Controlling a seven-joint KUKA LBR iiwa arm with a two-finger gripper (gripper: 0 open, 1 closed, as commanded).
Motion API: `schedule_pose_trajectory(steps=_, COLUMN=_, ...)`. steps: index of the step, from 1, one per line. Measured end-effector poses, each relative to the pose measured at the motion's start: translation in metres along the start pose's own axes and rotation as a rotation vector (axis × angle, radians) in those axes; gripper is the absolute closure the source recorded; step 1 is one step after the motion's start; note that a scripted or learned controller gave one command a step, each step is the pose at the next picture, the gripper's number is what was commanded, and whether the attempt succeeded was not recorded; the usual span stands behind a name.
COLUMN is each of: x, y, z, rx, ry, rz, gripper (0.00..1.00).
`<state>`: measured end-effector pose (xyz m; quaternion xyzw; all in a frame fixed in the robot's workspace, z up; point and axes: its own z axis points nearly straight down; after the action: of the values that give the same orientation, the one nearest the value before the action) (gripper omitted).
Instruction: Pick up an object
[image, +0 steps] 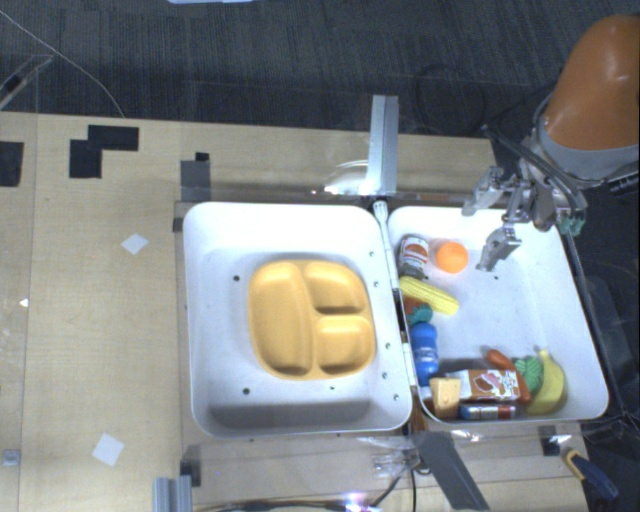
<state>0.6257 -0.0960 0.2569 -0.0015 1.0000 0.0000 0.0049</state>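
The tool (497, 243) hangs in the frame's upper right, fingers apart and holding nothing. The orange ball (452, 257) lies just left of it, slightly lower.

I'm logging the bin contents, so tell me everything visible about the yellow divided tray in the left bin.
The yellow tray looks like smooth moulded plastic with rounded corners, mustard in colour. It has three compartments: one long one along its left side and two smaller ones stacked on its right. It lies flat, right side up, near the middle of the left bin, resting on the bin floor. Nothing lies in it or touches it otherwise.
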Motion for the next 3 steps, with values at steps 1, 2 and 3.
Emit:
schedule_pose_trajectory(steps=1, x=-0.043, y=0.015, z=0.095, rx=0.0, ry=0.004, rz=0.302, gripper=0.0)
schedule_pose_trajectory(steps=2, x=-0.028, y=0.0, z=0.169, rx=0.001, ry=0.003, rz=0.64, gripper=0.0)
schedule_pose_trajectory(steps=3, x=-0.015, y=-0.051, z=0.169, rx=0.002, ry=0.0, rz=0.94, gripper=0.0)
